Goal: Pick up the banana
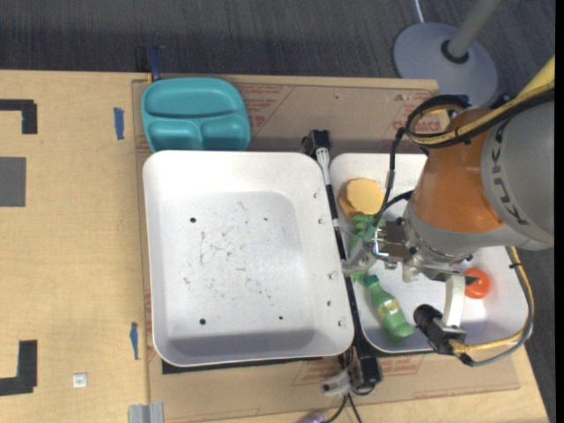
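Over the bin on the view's right (520, 324), the arm (458, 192) hangs low, its orange-banded wrist covering much of the bin floor. I make out the hand (381, 247) as the metal parts at the arm's left side, close to the wall between the two bins. Whether it is open or closed I cannot tell from here, as the wrist screens it. I see nothing held in it, so I judge the pick is not yet done: the reach into the bin is made, while the grasp and the lift are both left.

The likeliest banana (363, 196) is a yellow, rounded shape at the far end of that bin, against the dividing wall. It may be something else, since its lower edge runs under the arm and the outline looks rather stubby. If it is the banana, it lies just beyond the hand, towards the far end of the bin and near it, though I cannot say that they touch.

Between the two sits a small green object (361, 227), close to the hand. A green bottle (388, 308) lies on the near side of the hand, and a red-orange piece (476, 285) sits well off to the right. The large bin on the left (238, 245) plays no part on the table just now.
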Controlling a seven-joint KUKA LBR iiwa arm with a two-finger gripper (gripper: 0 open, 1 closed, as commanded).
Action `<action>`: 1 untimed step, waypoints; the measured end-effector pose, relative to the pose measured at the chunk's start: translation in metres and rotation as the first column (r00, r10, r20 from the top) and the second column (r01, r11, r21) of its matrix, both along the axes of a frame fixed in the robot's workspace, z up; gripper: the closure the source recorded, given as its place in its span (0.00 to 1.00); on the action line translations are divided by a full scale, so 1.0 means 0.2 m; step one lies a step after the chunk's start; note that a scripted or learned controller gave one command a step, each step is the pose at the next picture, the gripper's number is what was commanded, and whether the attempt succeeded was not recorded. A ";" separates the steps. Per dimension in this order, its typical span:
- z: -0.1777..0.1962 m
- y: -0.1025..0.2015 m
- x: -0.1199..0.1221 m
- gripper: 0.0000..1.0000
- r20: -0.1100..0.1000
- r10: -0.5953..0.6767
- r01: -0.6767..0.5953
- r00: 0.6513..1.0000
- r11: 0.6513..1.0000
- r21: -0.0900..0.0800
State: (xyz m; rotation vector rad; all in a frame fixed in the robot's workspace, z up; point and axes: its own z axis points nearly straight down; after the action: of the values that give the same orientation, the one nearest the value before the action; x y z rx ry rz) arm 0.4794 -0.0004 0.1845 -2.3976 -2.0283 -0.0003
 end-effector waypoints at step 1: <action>0.00 0.44 0.00 0.00 0.001 -0.007 0.007 1.000 1.000 -0.001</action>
State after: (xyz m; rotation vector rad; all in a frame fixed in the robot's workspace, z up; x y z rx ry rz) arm 0.4791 0.0874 0.1842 -2.4051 -2.0209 -0.0003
